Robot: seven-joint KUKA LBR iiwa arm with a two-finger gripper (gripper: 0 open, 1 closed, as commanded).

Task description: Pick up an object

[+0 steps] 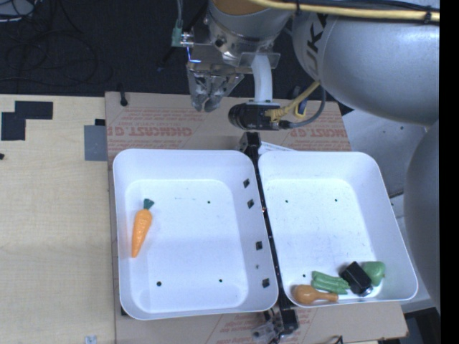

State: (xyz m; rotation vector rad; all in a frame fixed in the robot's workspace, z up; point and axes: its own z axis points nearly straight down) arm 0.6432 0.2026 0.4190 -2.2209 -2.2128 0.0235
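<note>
Above the far rim of the left bin (118, 192), my gripper (209, 100) hangs with its fingers drawn together on nothing, I judge parked clear of the toy carrot (140, 228) lying by that bin's left wall.

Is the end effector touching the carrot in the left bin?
Apart. The camera view shows the end effector above the bench beyond the bins, far from the carrot.

Bright even overhead light, soft shadows, slightly soft focus

Orange carrot (140, 229) with green top; white bins (183, 163).
</note>
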